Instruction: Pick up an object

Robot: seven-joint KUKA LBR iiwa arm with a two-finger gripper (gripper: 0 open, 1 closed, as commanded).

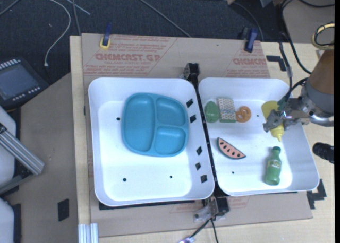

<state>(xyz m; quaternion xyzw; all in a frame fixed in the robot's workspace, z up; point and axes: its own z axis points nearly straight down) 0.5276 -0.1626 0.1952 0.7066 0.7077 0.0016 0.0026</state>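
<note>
Camera view from above shows my gripper (277, 122) at the right bin's (297, 178) right edge, tips against a yellow object (271, 108) partly hidden by it; I cannot tell how it stands. Toward that bin's left edge I see a green rounded piece (212, 111), a speckled block (227, 109), a ringed pretzel (243, 114) and a flat watermelon slice (230, 148). A glossy green bottle (273, 166) lies near its front right corner, while a smooth blue divided plate (155, 124) fills the left bin's (106, 183) middle.

"CHEMCAST GP" in red on the board (133, 56).
</note>
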